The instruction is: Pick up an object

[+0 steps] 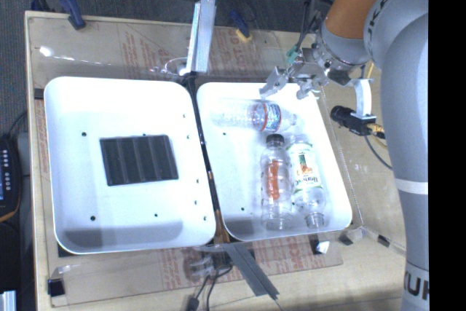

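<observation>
Bottles: 3, clear plastic, all in right bin (331,156) – 1 lying crosswise far end (251,115), orange-label (274,182), white-label (307,182) alongside. Left bin (65,156): 1 dark ribbed pad (138,159). Hand (291,84) over far rim, fingers spread, nothing held.

Arm (397,84) cut off at right edge (bottle labels (306,170) too small to read).
</observation>
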Robot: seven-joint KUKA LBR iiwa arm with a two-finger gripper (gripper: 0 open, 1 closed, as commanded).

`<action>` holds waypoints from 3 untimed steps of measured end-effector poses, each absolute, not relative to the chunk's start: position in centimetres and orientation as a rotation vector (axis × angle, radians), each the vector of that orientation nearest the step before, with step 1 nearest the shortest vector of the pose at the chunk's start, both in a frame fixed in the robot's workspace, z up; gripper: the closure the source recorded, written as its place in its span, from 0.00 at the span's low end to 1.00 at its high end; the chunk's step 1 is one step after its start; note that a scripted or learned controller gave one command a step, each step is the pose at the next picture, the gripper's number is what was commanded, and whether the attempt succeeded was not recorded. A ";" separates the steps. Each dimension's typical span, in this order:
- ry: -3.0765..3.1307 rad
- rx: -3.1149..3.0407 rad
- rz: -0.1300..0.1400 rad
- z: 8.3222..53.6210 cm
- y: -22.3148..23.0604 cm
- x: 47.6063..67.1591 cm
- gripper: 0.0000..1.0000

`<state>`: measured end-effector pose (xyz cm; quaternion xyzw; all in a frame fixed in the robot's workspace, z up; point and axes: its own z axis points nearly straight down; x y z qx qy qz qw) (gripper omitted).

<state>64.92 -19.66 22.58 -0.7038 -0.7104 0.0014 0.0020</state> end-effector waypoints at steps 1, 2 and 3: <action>-2.284 -2.170 -0.010 11.7 -20.7 66.0 0.00; -2.353 -2.103 -0.018 9.8 -20.5 61.5 0.00; -2.586 -1.784 -0.002 9.3 -20.9 55.0 0.00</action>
